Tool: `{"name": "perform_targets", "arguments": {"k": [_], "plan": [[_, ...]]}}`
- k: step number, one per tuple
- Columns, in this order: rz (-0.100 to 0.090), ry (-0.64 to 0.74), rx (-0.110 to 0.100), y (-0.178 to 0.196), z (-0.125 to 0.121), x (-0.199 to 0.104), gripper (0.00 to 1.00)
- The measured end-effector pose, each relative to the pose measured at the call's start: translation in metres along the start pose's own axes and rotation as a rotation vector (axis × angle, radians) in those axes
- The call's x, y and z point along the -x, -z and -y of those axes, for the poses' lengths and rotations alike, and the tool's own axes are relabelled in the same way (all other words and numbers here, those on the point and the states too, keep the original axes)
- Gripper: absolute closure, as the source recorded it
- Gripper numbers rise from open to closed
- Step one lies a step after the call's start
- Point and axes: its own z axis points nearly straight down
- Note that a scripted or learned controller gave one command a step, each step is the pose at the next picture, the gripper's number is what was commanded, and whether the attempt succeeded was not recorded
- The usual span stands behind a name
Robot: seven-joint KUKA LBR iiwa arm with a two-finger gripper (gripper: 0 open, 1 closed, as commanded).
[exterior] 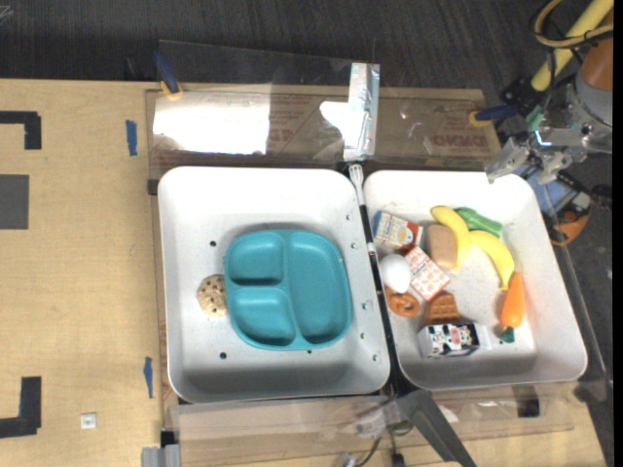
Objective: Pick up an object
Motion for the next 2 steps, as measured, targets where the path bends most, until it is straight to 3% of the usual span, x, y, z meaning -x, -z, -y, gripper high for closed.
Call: {"name": "perform_targets", "arguments": {"k": [1, 2], "plan": [[0.005, 0.038, 0.012, 0.072, -0.006, 0.011, 0.0], [0.0, 0.376, 0.0, 0.045, -0.002, -0.038, 0.0]]}}
